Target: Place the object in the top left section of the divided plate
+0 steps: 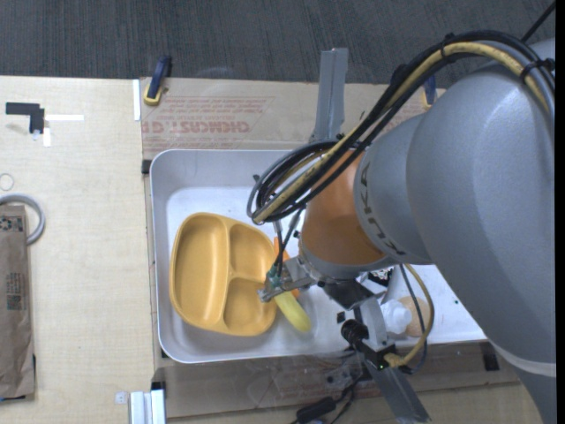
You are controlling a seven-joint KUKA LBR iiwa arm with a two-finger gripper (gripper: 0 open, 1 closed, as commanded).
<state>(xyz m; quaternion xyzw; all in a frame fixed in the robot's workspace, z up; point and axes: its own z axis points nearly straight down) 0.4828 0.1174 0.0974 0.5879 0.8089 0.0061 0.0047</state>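
From my seat I see a small yellow object (294,312), banana-like in shape, lying in the white bin (163,237) just beside the lower right rim of the divided plate (221,272), near the bin's front edge. I judge it light and probably smooth plastic, a bit slippery and rigid enough not to crush; its curved, tapering form suggests taking it across the thick middle, not at an end, so it will not swivel out. The gripper (275,286) sits right at the object's upper end, against the plate's rim, but the arm's wrist hides the jaws and I cannot tell whether they are wide, narrow or closed on anything. The plate is yellow, with three sections, and all of them look bare; the top left section, towards the bin's far left corner, has nothing in it yet. Further right in the bin something pale (397,316) lies half hidden under the arm.
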